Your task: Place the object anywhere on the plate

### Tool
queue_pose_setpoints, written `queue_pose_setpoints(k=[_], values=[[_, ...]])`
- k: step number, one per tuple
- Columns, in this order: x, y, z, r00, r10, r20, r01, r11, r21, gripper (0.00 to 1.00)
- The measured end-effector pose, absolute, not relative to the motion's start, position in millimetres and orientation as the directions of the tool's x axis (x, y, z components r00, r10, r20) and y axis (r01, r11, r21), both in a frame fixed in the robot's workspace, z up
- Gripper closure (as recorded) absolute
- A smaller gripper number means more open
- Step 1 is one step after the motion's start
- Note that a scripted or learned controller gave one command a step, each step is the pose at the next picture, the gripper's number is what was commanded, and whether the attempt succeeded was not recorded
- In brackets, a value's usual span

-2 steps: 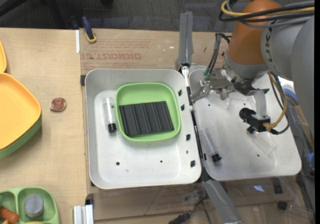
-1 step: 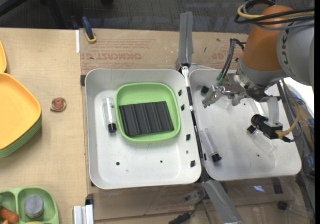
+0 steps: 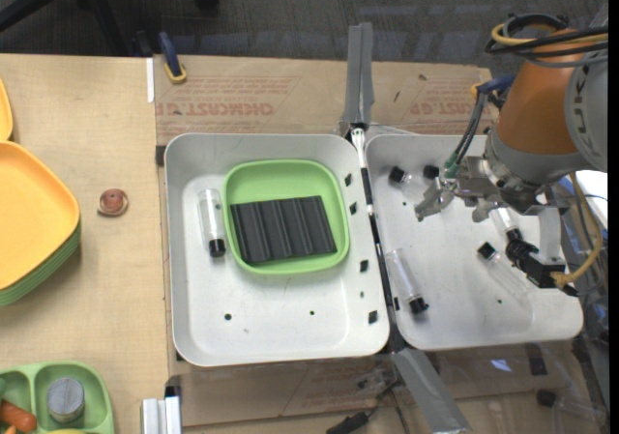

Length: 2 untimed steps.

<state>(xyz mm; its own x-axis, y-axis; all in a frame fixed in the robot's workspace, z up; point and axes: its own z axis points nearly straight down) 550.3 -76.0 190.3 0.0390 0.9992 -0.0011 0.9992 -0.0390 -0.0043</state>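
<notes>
A green square plate (image 3: 282, 174) lies in the left bin (image 3: 271, 331) and carries a dark grey ribbed slab (image 3: 286, 229). Just left of the plate, on the bin floor, lies a clear tube with a black cap (image 3: 210, 221). My gripper (image 3: 455, 209) hangs over the upper middle of the right bin (image 3: 484, 321), below the arm's orange band (image 3: 542, 118). Its fingers (image 3: 428, 207) are spread apart with nothing between them, so it is open. Another capped clear tube (image 3: 404, 282) lies at the right bin's lower left, well below the gripper.
More small capped tubes lie in the right bin, near the top left (image 3: 411, 174) and under the wrist (image 3: 505, 229). Outside the bins to the left are stacked yellow plates (image 3: 34, 219), a small red knob (image 3: 113, 201) and a green tray (image 3: 48, 403).
</notes>
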Motion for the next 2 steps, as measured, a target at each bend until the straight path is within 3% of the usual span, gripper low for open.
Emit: queue_pose_setpoints(k=[1,2], values=[[550.2,-76.7,198.1,0.037,0.999,-0.003,0.999,-0.037,-0.007,1.00],[529.6,-70.3,190.3,-0.023,1.000,0.000,1.000,0.023,-0.004,1.00]])
